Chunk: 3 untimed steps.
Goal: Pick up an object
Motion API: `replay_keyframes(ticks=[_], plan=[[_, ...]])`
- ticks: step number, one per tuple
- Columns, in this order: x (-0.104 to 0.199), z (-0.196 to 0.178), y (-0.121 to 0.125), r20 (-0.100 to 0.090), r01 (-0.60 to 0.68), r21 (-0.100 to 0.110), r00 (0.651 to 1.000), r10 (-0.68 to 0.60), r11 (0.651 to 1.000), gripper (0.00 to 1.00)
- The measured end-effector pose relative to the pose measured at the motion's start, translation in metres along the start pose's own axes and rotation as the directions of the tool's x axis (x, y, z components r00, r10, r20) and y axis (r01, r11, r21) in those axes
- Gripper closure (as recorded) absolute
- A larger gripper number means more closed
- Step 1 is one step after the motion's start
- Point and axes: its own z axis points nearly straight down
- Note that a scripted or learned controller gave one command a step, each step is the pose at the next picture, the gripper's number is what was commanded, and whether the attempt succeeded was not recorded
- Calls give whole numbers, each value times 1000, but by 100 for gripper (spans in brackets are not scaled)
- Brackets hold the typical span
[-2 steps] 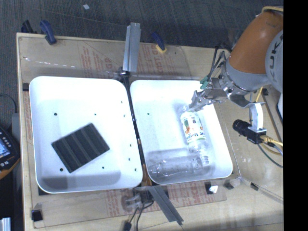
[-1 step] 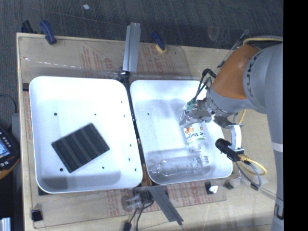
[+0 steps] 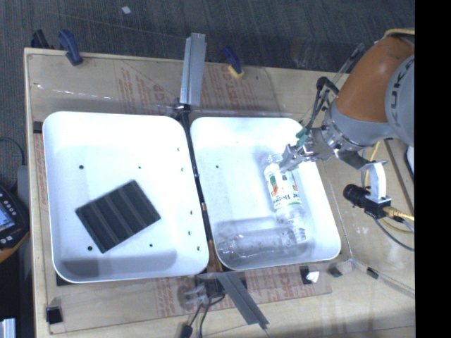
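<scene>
A small clear bottle with a white, red and green label point(image 3: 284, 191) lies in the right bin point(image 3: 232, 153), near its right wall. A larger clear plastic bottle point(image 3: 259, 241) lies on its side along that bin's front wall. A black ribbed flat pad point(image 3: 118, 215) lies in the left bin point(image 3: 106, 136). My gripper point(image 3: 294, 155) hangs over the right bin's right side, just above the cap end of the small labelled bottle. Nothing shows between its fingers.
A grey metal bar point(image 3: 192, 69) stands at the back between the two bins. Blue clamps point(image 3: 70, 46) hold the board's back edge. The arm's orange and grey body point(image 3: 373, 90) looms over the bench at the right.
</scene>
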Motion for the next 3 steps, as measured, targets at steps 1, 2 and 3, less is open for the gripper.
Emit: replay_keyframes(ticks=[1, 2, 3], plan=[[-2, 59, -3, -2, 100, 4, 995, -100, 995, 0], [-2, 140, 3, -3, 206, 4, 978, -206, 978, 0], [-2, 130, 4, -2, 210, 3, 978, -209, 978, 100]])
